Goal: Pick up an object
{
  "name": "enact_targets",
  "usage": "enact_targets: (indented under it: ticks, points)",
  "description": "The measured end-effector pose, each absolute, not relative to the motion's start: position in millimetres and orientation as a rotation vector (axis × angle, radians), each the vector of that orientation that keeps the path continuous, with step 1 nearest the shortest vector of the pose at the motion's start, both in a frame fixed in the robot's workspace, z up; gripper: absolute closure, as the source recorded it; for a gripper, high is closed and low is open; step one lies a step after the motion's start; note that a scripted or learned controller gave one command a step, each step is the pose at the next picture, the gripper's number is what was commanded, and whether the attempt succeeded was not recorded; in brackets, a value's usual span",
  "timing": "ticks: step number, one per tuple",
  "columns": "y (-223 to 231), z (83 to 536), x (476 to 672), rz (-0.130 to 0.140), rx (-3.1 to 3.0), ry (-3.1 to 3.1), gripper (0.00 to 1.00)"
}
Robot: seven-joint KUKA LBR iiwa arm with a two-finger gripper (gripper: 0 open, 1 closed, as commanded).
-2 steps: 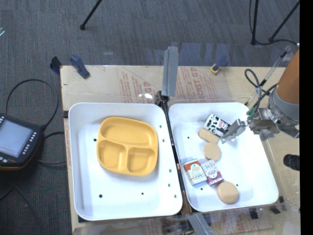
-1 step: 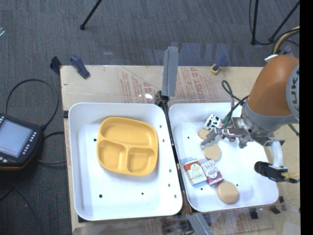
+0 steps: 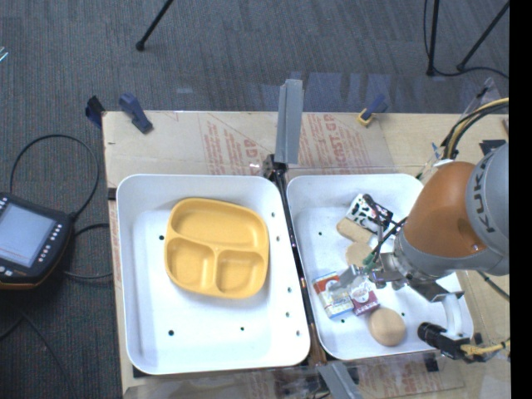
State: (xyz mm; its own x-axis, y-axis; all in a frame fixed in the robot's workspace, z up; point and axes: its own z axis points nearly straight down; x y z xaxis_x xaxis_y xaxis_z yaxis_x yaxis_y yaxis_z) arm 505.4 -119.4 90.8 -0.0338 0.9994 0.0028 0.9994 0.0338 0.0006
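Note:
My gripper (image 3: 360,287) is low in the right bin (image 3: 399,185), reaching in from the right. It hangs directly over a red and blue packet (image 3: 335,296) and a small maroon packet (image 3: 366,303). A tan egg-shaped object (image 3: 386,327) lies just in front of them, near the bin's front wall. Behind the gripper are a tan block (image 3: 352,229) and a black-and-white patterned item (image 3: 368,210). Nothing can be seen held between the gripper's tips.
The left bin (image 3: 141,306) holds a yellow divided plate (image 3: 218,247). A grey upright post (image 3: 288,127) stands behind the ridge between the bins. The arm's orange band (image 3: 445,210) covers the right bin's right side.

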Motion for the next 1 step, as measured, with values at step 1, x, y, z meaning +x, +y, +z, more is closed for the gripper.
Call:
enact_targets:
  ticks: [1]
  points:
    - [-117.5,101.3,507.2,-0.013,-2.184,-2.250,1.00]
